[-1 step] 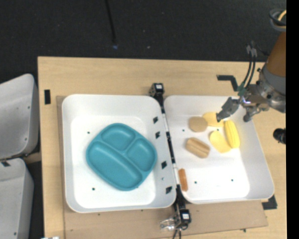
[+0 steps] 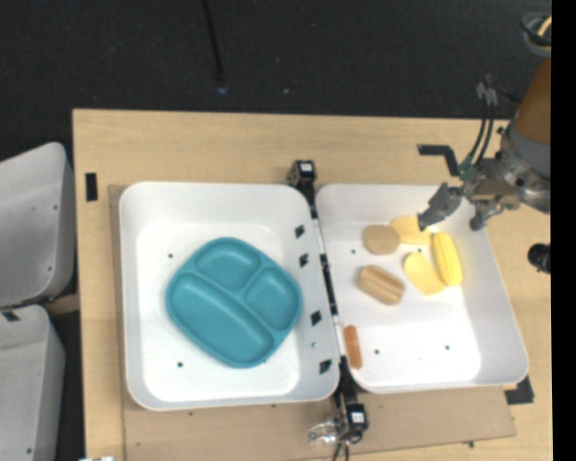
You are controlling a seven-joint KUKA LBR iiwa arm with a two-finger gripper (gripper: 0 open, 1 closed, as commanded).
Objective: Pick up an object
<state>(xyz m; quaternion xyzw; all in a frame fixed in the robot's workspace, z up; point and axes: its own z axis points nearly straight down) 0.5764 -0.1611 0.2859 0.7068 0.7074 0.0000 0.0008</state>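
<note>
clearly, several small food-shaped objects lie in the right bin (image 2: pixel 480 353), and any of them could be the one to pick. a round tan piece like a cookie (image 2: pixel 381 239) sits toward the far side, and just right of it is a pale yellow flat piece (image 2: pixel 407 227), partly under the gripper finger. near these, a brown bread-like roll (image 2: pixel 380 284) lies a bit closer to the near side. to the right of the roll there is a yellow lemon-like piece (image 2: pixel 422 274), touching a brighter yellow corn cob (image 2: pixel 446 257) that lies along its right side. a small orange sausage-like piece (image 2: pixel 352 346) rests at the left wall of this bin, well apart from the others, toward the near side. the left bin (image 2: pixel 144 373) holds one thing, a teal plate with three compartments (image 2: pixel 233 301), lying flat in the middle of the bin. the gripper (image 2: pixel 458 209) hangs over the far right part of the right bin, and its two fingers stand spread apart with nothing between them; one finger tip is just above the pale yellow flat piece. both bins stand side by side on the wooden bench (image 2: pixel 192 142).
</note>
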